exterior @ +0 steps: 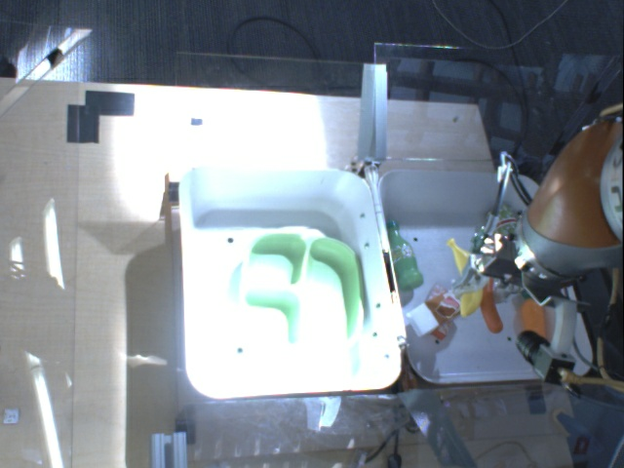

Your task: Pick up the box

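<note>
Over the right bin's (429, 188) near-right corner | jaws' state we cannot tell | box (444, 307) crowded by yellow piece (458, 253), green bottle (403, 261) | we risk grabbing clutter.

We see two shallow white bins side by side on the wooden tabletop (117, 261). In the left bin (210, 203) lies a pale green divided tray (331, 271). In the right bin (439, 195), a green bottle (403, 261) lies against the left wall; right of it sits a small red-and-white box (444, 307), beside a yellow piece (458, 253) and an orange carrot-shaped toy (490, 315).
</note>
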`<action>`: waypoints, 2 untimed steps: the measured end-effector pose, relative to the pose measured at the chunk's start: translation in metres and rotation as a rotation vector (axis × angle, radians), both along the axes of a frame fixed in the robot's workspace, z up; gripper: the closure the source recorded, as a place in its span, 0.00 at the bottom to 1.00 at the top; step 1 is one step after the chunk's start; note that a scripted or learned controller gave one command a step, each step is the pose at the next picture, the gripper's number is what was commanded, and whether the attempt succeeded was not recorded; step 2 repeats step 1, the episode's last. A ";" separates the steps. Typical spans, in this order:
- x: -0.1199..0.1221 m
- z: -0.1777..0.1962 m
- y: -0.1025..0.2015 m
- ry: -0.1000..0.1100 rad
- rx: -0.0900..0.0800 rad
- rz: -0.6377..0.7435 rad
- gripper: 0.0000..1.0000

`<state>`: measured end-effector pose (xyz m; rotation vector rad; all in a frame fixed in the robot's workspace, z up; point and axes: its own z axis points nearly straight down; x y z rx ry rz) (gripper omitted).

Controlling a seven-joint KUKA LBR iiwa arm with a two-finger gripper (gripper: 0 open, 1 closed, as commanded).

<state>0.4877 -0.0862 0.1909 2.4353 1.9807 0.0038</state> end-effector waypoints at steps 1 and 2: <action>0.001 0.043 0.027 -0.005 -0.001 0.110 1.00; 0.001 0.043 0.027 -0.005 -0.001 0.110 1.00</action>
